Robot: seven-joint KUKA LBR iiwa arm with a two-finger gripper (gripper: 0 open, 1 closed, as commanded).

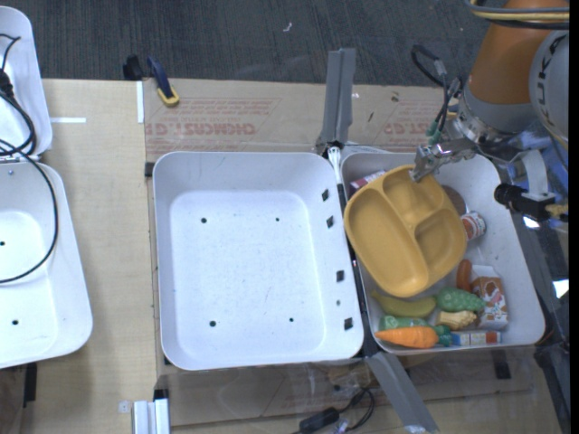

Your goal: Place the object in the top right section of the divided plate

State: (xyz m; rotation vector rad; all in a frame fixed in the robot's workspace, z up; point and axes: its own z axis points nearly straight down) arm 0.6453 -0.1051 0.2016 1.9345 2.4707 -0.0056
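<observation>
— Which step is the arm working on?

— I'm judging it as the approach. The gripper (pixel 425 168) is hanging over the far rim of the divided plate (pixel 404 231), which is lying tilted in the right bin (pixel 529 283) — propped on other items. Whether the gripper is parted or closed, I cannot tell; nothing is showing between its tips.

— And the object to place?

— Probably one of the toys crowding the near end of that bin: a carrot (pixel 409 337), a green vegetable (pixel 463 299), a small carton (pixel 489 300). Which one is meant is not clear.

— What is the next move calling for?

— Picking one cleanly, then lowering it into the plate's top right section. The plate is leaning against the bin's left wall, so room is running tight there; the left bin (pixel 176 242) is offering open space.
</observation>
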